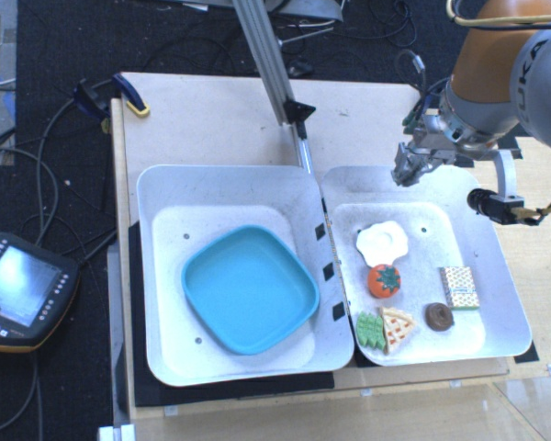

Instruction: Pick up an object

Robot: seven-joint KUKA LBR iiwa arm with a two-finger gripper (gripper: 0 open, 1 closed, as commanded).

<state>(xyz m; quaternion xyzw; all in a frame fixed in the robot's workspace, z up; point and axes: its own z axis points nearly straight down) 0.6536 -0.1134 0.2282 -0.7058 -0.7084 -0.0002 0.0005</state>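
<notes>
Two white bins sit side by side on your bench: the left bin (165, 200) carries a blue square plate (249, 288), and the right bin (496, 274) carries the small things you could pick. You have a fried-egg toy (382, 243) near the bin's middle, with a red tomato (384, 280) just below it and almost touching. Toward the front edge lies a pizza slice (398, 329) pressed against a green leafy piece (370, 331), and to their right a brown round cookie (439, 316) sits just beside a pale patterned cracker (459, 287). Your gripper (408, 171) hangs over the back rim of the right bin, up and right of the egg and well apart from every item. You cannot tell from this angle how far its fingers are parted; they read as a dark cluster with nothing visibly between them. Left of the bench, a teach pendant (23, 290) rests on the dark floor.
</notes>
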